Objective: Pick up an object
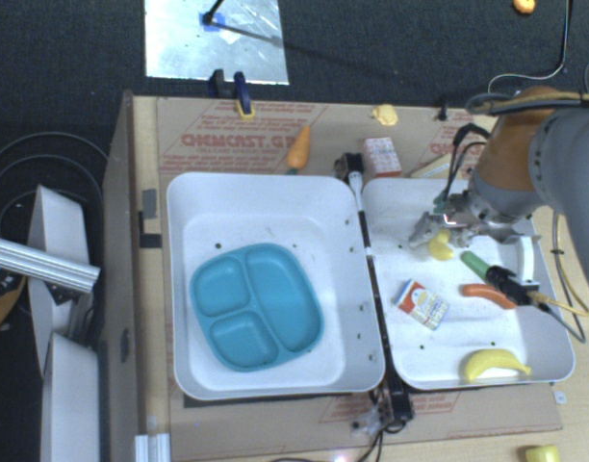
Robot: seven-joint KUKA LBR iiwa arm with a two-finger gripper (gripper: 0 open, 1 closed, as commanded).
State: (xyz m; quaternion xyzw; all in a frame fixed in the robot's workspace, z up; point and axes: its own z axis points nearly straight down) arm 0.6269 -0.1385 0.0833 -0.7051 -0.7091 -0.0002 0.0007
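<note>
My gripper (433,231) is low over the back part of the right bin (545,354), with the arm coming in from the right. A small yellow object (441,248) lies right under and just in front of it, touching or nearly touching. Beside that lie a green stick-like object (473,261) and an orange-red one (487,295). A small white packet with red and yellow print (422,303) rests in the bin's middle. A yellow banana (494,362) lies by the front wall. Nothing shows as lifted.
The left bin (193,200) holds a blue divided plate (256,304). On the cardboard behind the bins lie an orange carrot (297,149), a small pale box (381,155) and a yellow lump (385,115). A blue clamp (240,89) stands at the back edge.
</note>
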